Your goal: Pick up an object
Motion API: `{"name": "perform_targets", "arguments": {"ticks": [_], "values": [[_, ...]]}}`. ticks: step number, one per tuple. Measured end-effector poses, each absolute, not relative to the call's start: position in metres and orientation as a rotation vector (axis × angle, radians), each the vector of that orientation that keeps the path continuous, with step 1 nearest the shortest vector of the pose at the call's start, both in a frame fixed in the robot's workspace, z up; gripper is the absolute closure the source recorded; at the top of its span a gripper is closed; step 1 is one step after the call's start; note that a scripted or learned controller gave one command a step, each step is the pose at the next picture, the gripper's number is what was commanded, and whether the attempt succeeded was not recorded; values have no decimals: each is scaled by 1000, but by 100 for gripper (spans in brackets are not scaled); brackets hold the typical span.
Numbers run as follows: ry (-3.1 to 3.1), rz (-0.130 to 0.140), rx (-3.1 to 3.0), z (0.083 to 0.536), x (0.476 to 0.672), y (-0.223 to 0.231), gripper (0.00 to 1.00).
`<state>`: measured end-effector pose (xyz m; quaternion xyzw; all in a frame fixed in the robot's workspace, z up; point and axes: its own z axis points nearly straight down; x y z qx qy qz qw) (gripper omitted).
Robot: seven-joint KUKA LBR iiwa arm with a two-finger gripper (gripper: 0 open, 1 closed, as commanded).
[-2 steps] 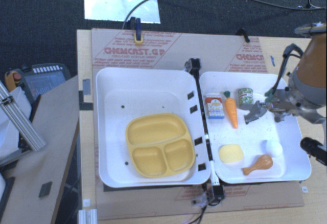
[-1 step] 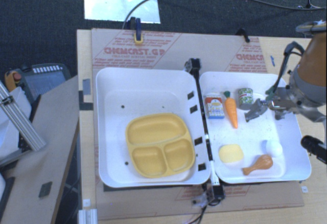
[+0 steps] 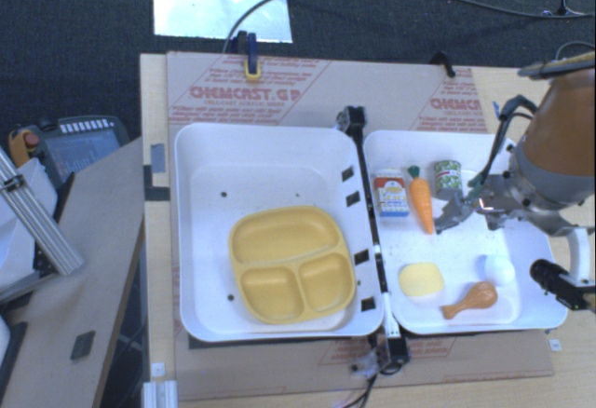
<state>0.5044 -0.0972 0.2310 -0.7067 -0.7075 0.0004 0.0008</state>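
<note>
Grey metal 2-finger hand (image 3: 456, 212) low over right shallow white plastic bin (image 3: 466, 320), reaching in from right below grey arm with orange band (image 3: 563, 131). Fingers slightly spread, pinching nothing; tips just right of orange toy carrot (image 3: 422, 202), near-touching, contact not clear. Small green-labelled toy can (image 3: 447, 175) just above hand, close to fingers. Red and blue printed box (image 3: 391, 194) left of carrot, beside it. Pale yellow rounded soft piece (image 3: 421, 279) lower in same bin, below hand, apart. Tan toy chicken drumstick (image 3: 471, 299) near bin's front edge. White egg-like object (image 3: 496, 267) right of yellow piece, above drumstick. Left shallow white plastic bin (image 3: 200, 210) holding yellow 3-compartment plastic tray (image 3: 291, 262), compartments bare. Both bins side by side on cardboard-covered worktop (image 3: 307, 85).
</note>
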Motion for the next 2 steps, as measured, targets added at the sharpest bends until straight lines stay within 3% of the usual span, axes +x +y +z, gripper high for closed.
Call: {"name": "perform_targets", "arguments": {"ticks": [2], "values": [[-2221,1,-2219,124,522,-99,0]]}}
